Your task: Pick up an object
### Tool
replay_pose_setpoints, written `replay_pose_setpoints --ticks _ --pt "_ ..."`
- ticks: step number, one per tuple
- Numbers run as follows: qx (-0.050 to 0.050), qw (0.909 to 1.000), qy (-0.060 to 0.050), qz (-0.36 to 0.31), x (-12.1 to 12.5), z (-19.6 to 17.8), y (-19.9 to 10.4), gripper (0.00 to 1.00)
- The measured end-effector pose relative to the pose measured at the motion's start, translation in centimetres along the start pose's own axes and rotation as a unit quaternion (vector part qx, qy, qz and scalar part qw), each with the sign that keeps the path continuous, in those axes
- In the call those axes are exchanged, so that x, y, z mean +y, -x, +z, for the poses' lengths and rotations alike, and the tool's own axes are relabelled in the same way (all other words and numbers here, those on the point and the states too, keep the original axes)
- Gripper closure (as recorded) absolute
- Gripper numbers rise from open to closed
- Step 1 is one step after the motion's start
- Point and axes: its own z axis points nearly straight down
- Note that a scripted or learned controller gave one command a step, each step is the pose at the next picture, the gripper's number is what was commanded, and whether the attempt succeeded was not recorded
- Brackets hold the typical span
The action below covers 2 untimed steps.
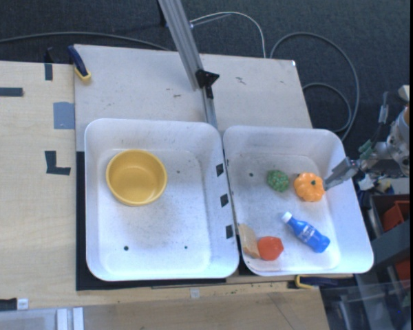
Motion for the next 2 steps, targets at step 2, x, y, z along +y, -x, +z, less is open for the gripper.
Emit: replay_pose_setpoints --ticks 2 --pt "0.001 1.0 -0.003 0.0 -0.1 6.4 -0.2 0.0"
